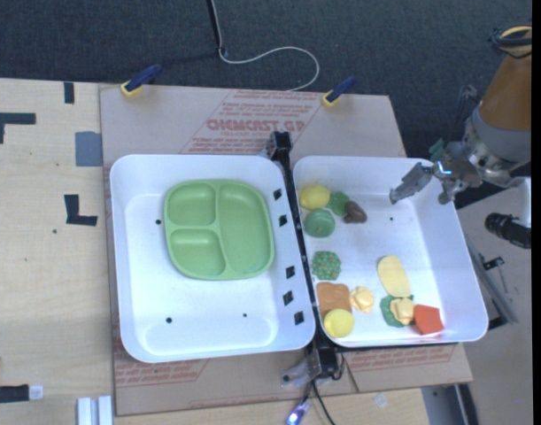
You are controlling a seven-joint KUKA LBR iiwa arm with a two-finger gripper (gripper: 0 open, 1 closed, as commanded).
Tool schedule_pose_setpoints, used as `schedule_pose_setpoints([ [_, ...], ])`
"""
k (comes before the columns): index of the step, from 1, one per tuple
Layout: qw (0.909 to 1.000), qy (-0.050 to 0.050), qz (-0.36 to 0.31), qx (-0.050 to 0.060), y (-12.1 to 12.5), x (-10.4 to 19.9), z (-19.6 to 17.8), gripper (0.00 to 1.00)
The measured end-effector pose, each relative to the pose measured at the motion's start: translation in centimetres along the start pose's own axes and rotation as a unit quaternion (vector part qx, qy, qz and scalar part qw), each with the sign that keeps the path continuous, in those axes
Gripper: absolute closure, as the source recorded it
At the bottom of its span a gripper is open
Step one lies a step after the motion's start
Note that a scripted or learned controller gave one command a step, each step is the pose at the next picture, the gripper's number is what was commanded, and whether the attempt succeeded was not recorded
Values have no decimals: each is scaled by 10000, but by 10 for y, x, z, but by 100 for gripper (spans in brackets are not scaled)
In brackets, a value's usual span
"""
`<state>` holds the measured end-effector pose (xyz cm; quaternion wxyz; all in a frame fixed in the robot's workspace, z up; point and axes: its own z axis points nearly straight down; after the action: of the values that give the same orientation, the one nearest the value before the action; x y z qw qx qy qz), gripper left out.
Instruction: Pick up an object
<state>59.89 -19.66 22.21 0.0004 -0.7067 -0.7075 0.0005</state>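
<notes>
- Over the right bin's (pixel 447 237) far edge: pincer (pixel 427 182), fingers spread, holding nothing.
- Candidate object: yellow oval piece (pixel 394 275), lying apart from its neighbours in that bin.
- Advice: centre above it, descend straight, close gently.

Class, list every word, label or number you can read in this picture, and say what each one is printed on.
"CHEMICAL GU…": red print, seen upside down, on the cardboard sheet under the bins; the reading is uncertain.
Smaller red lines beside it: too blurred to read.
Red print on the cardboard's near edge: too blurred to read.
</notes>
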Motion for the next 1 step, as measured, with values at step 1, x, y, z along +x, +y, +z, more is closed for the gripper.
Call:
schedule_pose_setpoints([
  [1,10000,-2,-23,-39,-21,48,-90,0],
])
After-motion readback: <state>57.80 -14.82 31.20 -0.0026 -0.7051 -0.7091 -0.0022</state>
